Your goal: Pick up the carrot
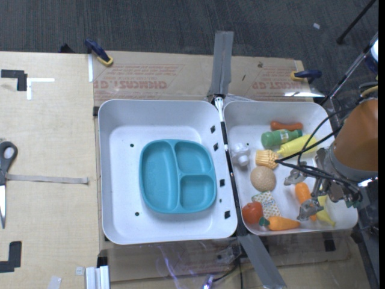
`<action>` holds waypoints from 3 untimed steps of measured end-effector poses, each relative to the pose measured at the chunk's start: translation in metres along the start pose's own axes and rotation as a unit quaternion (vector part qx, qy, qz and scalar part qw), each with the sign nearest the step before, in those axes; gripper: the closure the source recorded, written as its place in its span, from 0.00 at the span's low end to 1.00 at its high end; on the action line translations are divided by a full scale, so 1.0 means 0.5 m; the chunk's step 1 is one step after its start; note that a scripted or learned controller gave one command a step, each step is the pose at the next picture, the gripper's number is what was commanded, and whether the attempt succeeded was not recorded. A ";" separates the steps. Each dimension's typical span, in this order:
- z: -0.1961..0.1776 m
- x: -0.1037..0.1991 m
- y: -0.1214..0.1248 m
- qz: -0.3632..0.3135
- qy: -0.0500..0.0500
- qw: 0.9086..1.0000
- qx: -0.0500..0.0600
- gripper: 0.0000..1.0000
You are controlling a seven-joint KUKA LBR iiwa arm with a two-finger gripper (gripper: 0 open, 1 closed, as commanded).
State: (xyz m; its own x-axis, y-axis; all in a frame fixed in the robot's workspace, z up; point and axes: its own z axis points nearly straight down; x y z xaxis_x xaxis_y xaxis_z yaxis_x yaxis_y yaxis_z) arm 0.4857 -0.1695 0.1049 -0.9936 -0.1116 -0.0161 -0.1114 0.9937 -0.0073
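At five o'clock in the right bin (240,116), jaws (gap unclear) (310,206) hover beside the carrot (283,223), poised for descent.

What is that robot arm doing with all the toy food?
The arm's gripper is down in the right bin, among a pile of toy food. It hangs beside a small orange piece, and a carrot lies at the near edge of that bin. Nothing is clearly between its fingers. The left bin holds a blue divided plate with nothing on it.
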 end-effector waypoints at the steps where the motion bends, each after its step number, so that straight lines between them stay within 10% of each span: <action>1: -0.020 -0.006 -0.001 -0.001 -0.003 1.000 0.001 1.00; 2: -0.020 -0.006 0.000 -0.001 -0.003 1.000 0.001 0.00; 3: -0.040 -0.012 -0.001 -0.002 -0.006 1.000 0.003 1.00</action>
State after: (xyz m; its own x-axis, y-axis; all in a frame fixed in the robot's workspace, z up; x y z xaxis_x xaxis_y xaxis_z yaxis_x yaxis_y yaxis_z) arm 0.4916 -0.1693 0.1252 -0.9928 -0.1160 -0.0282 -0.1157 0.9932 -0.0132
